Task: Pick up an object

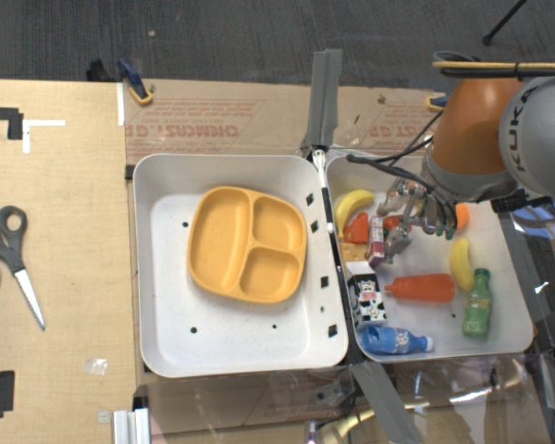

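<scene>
Over the right bin (pixel 513 248), the gripper (pixel 400 234) hung low among the toys—a small red-and-white packet (pixel 377 239) apparently pinched between its narrowed fingers, just beside the banana (pixel 353 203)—so the grasp looked made, the lift still undone.

The arm (pixel 513 128) runs off the frame's right edge, and its wrist hides the far part of the right bin (pixel 523 340) behind the pincer (pixel 409 218). Whether the pincer's fingers grip anything is unclear amid cables and toys. An orange item (pixel 460 215) just right of the pincer is mostly hidden. Far to the pincer's left, scissors (pixel 14 257) are clipped by the frame's edge.
</scene>
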You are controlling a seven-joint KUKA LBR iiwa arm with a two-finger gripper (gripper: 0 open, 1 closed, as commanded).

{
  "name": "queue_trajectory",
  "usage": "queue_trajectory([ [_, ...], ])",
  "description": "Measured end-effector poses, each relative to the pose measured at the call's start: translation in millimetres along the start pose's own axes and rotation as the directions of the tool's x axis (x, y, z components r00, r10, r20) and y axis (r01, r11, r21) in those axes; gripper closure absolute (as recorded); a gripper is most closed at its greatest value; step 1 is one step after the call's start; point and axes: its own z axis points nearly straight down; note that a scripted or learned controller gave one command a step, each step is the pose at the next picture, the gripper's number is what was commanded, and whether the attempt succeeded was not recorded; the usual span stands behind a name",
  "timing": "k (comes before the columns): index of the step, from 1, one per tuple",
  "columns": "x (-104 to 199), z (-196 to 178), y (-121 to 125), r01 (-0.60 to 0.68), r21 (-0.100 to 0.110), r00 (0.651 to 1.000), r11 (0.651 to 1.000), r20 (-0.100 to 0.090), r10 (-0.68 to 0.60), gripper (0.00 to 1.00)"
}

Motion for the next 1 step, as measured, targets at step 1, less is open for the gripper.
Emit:
queue_trajectory([
  [1,-33.8,-0.8,10.9,-0.038,0.000,0.999,0.999,0.001,0.038,0.00],
])
